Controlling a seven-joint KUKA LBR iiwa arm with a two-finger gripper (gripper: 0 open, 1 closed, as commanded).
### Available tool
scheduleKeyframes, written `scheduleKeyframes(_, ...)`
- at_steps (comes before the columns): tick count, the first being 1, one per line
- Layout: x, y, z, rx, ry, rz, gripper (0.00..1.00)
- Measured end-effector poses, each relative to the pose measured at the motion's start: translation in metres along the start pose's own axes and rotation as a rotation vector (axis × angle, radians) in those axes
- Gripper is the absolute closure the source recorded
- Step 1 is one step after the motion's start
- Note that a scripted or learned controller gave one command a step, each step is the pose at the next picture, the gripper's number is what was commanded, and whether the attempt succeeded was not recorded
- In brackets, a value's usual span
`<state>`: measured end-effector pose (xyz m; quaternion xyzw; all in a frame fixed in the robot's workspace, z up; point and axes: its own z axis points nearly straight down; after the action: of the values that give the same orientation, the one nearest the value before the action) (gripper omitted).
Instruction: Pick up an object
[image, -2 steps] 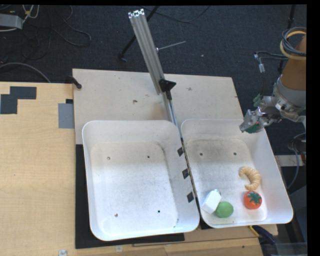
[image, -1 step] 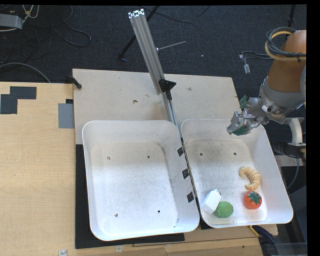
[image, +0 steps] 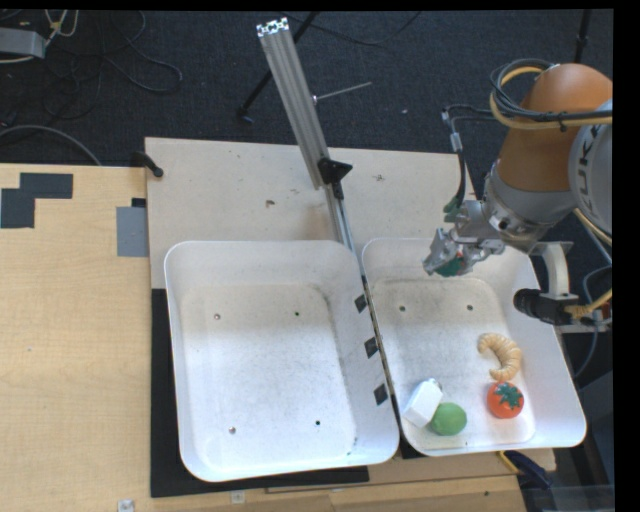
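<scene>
The hand (image: 452, 255) hangs over the right bin's (image: 400, 300) far edge; I cannot tell its state. Near this bin's front edge lie a white block (image: 423, 400), a round green ball (image: 449, 419), a red tomato (image: 506, 399) and a ridged tan croissant (image: 501, 354).

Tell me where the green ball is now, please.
The green ball lies in the right bin, near its front edge, touching the white block on its left, with the red tomato-like toy further right.

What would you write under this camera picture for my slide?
Gripper hovers over the right bin holding a tomato, green ball and croissant.
</scene>
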<state>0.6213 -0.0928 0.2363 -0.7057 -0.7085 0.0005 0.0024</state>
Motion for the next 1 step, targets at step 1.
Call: scheduleKeyframes(1,0.0515,-0.025,0.0115,0.002,0.0,0.001,1.0)
